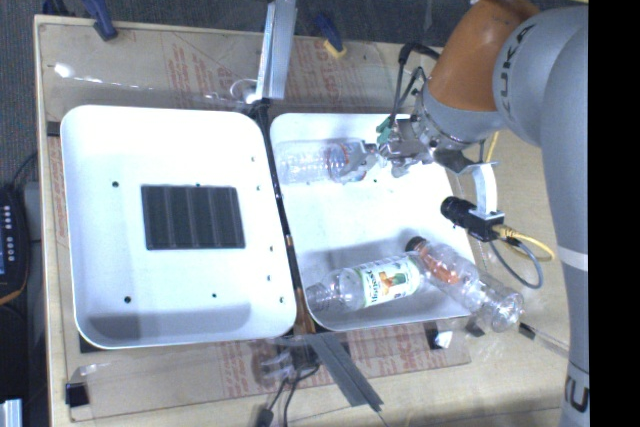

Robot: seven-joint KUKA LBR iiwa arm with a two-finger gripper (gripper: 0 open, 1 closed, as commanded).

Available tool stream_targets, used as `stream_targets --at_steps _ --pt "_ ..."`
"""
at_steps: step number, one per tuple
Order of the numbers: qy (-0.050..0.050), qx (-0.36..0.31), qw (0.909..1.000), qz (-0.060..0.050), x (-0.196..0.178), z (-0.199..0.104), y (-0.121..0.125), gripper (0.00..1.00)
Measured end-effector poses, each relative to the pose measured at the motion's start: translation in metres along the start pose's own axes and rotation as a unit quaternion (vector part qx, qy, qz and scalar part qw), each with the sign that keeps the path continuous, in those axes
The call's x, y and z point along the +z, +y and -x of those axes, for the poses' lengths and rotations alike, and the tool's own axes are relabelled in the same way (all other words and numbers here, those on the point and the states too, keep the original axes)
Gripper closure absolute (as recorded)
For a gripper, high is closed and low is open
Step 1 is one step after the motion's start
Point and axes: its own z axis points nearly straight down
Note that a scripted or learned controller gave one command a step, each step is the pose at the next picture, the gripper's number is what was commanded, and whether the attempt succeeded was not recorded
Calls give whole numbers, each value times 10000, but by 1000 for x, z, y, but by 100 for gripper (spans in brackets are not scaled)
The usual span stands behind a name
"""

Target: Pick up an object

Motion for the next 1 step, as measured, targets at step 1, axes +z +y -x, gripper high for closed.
stream_targets --at_steps 1 --pt "4 635 9980 11 85 37 54 0"
